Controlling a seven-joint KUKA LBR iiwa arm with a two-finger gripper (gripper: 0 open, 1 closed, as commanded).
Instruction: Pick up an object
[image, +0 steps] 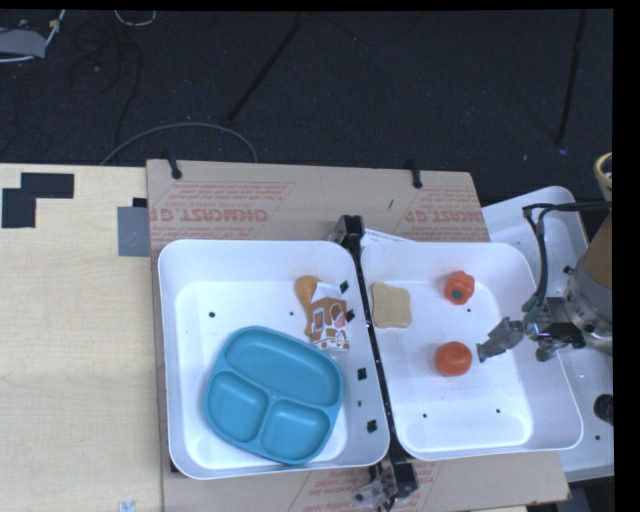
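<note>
Step in hand: approach. Gripper (497, 345) low over the right bin (500, 425), near its right wall, pointing left; fingers parted, nothing between them.

Target, by my judgement: orange round fruit-like toy (453, 358), mid-right of the right bin, just beside the fingertips and apart from them. Next move calls for a short advance to the left and a small drop so the fingers straddle the toy, then closure. A round shape may roll or squirt out if the fingers close off-centre.

Other items, right bin:
- second orange toy with a green spot (459, 287), toward the far right corner, well apart from the first.
- pale tan slice, toast-like (391, 305), against the left wall near the divider.

Items, left bin (185, 300):
- blue three-compartment plate (272, 393), near-right quarter.
- orange-brown piece (306, 290) and a brown-and-white patterned packet (329, 326), at the right wall.

Obstructions: none between gripper and nearest toy; bin wall close behind the gripper limits retreat room. Desk (70, 350) to the left of the bins.
</note>
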